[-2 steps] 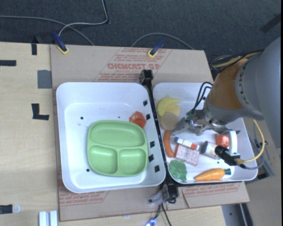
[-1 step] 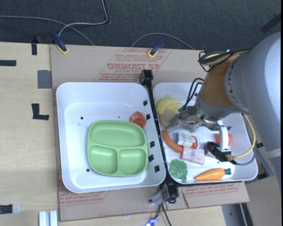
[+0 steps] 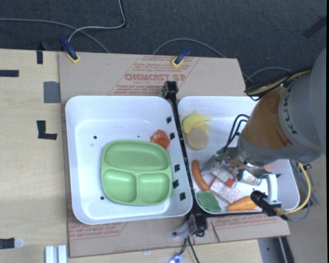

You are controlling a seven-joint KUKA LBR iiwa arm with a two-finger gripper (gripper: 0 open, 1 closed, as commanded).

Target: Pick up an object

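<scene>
We are seeing the grey arm's gripper [image 3: 226,166] reaching over the right white bin [image 3: 238,104], hiding clutter; we cannot tell its state.

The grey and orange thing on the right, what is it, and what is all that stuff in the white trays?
That is a robot arm, seen from a camera fixed above the bench. Its gripper is down in the right bin, among small toy foods: a yellow banana, a red sausage, an orange carrot, and a green leaf. Whether it holds anything cannot be told. The left bin has a green divided plate and a red tomato-like piece.
</scene>
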